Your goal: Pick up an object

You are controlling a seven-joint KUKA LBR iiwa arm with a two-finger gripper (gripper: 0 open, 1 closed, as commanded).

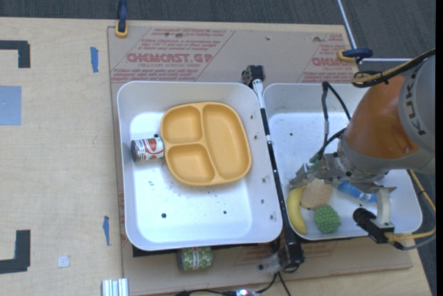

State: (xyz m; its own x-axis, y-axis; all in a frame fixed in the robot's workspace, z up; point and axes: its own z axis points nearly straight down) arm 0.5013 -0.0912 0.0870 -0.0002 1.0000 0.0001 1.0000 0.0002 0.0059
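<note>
My gripper (322, 173) is low in the right bin (297, 115), under the arm's grey wrist and orange band. Just below it lies a tan, round, flat object (316, 196). A yellow banana (296, 210) lies to the left of that, along the bin's near left corner. A green bumpy ball (327, 219) rests by the near wall. A blue object (349, 189) pokes out from under the wrist on the right. The wrist hides the gripper's tips, and I cannot see anything held.
The left bin (138, 149) holds a yellow three-part plate (205, 142) and a red can (147, 149) lying on its side at the plate's left. A green can (196, 259) lies outside the bins at the front. A black cable (263, 122) runs along the divide.
</note>
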